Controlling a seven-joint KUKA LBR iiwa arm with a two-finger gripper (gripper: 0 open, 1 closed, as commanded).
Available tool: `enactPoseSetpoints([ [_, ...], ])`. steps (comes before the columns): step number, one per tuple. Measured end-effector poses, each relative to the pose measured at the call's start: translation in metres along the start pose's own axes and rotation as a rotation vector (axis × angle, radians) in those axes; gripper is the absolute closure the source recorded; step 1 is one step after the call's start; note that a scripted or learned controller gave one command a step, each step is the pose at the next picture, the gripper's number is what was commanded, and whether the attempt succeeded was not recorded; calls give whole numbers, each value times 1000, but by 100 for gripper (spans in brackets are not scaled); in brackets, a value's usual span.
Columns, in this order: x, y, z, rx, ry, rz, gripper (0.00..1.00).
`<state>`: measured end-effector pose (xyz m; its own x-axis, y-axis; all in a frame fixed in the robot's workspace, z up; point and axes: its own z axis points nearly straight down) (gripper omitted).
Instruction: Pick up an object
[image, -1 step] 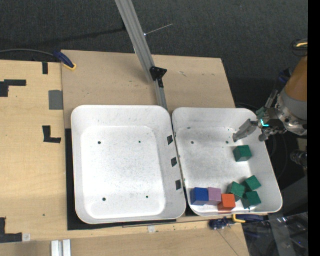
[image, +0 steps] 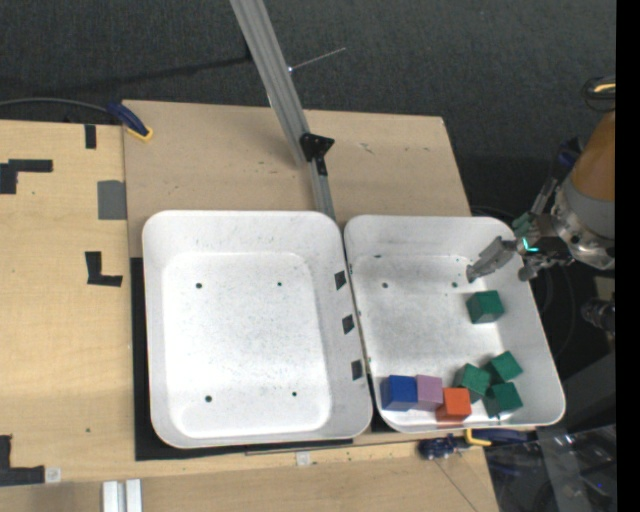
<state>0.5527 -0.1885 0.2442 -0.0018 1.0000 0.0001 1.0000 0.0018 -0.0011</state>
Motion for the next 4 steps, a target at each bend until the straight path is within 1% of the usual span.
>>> enactPoseSetpoints([
  [1, -4, -4, 45, 5, 0, 2, 0],
  [2, -2, -4, 89, 5, 0, 1, 0],
  [3, -3, -3, 127, -5, -5, 1, 0],
  [4, -2, -2, 116, -7, -4, 0, 100],
])
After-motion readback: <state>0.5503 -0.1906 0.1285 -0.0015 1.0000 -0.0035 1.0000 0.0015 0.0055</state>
